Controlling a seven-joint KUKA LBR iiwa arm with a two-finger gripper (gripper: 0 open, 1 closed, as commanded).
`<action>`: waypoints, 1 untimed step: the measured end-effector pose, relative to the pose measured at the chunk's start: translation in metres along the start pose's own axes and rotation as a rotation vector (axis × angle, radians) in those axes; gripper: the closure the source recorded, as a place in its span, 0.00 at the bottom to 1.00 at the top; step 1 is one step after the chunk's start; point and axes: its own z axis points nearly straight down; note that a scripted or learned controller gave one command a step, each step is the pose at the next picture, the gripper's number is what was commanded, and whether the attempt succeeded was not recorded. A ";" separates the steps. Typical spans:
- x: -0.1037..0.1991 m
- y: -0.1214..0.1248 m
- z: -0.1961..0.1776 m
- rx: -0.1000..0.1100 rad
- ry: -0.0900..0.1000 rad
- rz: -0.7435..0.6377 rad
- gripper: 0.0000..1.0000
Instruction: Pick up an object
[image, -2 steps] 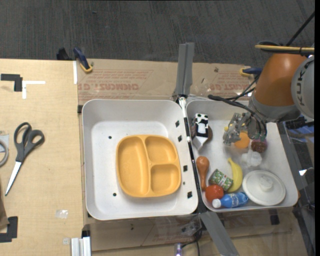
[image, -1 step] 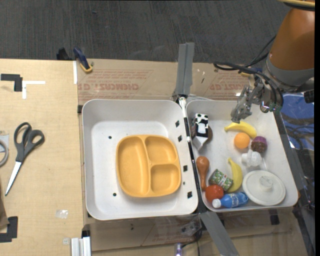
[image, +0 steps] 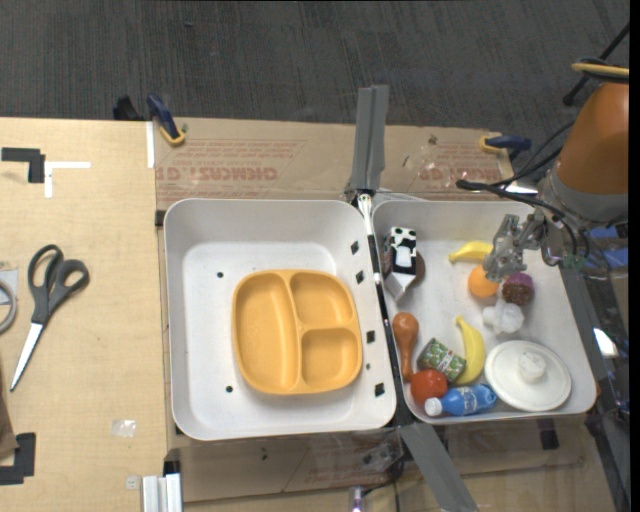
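While it hangs over the right bin (image: 575, 330) at the frame's right, the claw (image: 503, 262) sits just above an orange (image: 482, 285); its grip cannot be told. Mirrored cardboard lettering is unreadable.

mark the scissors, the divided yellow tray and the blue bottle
scissors (image: 40, 300), camera view, on the blades just below the pivot.
divided yellow tray (image: 262, 335), camera view, floor of its long left compartment.
blue bottle (image: 468, 401), camera view, middle of its body.
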 end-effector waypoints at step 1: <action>0.000 0.000 0.000 0.000 -0.001 -0.001 0.00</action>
